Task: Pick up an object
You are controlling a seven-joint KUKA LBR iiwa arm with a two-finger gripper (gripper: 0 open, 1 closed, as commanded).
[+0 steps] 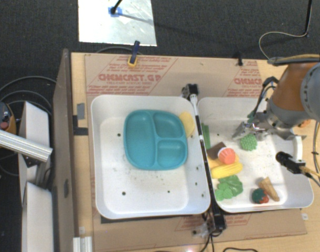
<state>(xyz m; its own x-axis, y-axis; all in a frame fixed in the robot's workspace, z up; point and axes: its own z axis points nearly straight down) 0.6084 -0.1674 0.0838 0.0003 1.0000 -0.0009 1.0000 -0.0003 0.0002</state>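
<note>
two shallow white plastic bins are sitting side by side on the bench: the left white bin (113, 193) and the right white bin (296, 196). the grey arm with the orange band (299, 91) is reaching in from the right over the right bin. well to the left of the fingers, a teal plastic plate with three compartments (155, 139) is lying flat in the left bin, and a pale yellow piece (187, 122) is sitting at the plate's right edge.

the two-finger gripper (250, 128) is hanging low over the upper part of the right bin, its metal fingers pointing down and left. whether they are spread or closed cannot be told.

just below the fingertips, touching or nearly so, a small bumpy green round toy (248, 142) is resting on the bin floor. further below and left of the fingers a yellow toy corn cob (226, 169) is lying, with an orange-red round toy (227, 155) just above it and a leafy green toy (229, 187) beneath it. below the fingers and right, a tan cone (269, 188) is lying beside a small red-and-green piece (259, 196).
</note>
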